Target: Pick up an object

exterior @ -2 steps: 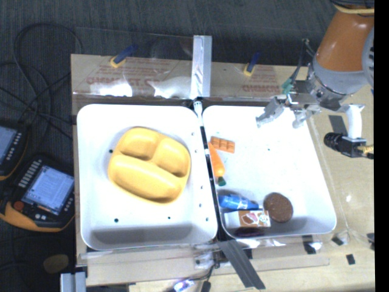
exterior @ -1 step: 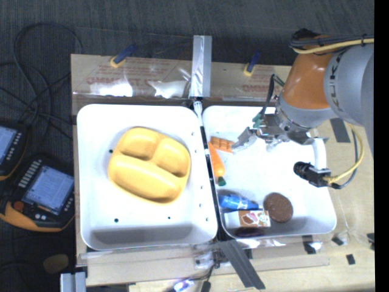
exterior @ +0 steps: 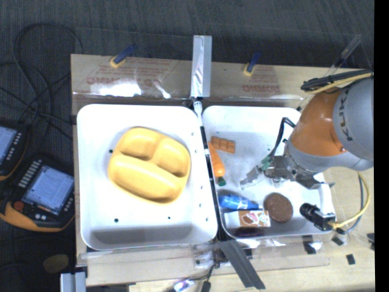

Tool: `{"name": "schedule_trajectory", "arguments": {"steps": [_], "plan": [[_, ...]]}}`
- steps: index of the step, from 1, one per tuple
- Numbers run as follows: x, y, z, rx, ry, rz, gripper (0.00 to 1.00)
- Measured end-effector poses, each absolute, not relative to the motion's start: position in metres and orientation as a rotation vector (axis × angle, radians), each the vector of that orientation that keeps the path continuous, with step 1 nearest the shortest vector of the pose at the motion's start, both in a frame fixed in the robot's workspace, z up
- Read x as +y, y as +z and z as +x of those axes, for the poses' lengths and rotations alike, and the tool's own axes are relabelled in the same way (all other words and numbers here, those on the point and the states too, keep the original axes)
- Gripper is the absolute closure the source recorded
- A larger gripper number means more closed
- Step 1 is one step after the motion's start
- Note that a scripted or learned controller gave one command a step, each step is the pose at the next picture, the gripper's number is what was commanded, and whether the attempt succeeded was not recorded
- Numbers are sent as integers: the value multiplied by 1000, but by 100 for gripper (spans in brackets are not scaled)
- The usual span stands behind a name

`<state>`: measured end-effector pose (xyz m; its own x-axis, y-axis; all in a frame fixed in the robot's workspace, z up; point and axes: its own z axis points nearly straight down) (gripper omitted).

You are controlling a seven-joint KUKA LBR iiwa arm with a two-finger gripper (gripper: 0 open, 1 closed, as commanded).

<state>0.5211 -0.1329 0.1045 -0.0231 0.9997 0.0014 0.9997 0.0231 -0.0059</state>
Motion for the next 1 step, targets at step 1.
{"name": "schedule_trajectory", "arguments": {"steps": [1], "plan": [[-114, 208, 544, -2376, 2, -2050, 0]]}}
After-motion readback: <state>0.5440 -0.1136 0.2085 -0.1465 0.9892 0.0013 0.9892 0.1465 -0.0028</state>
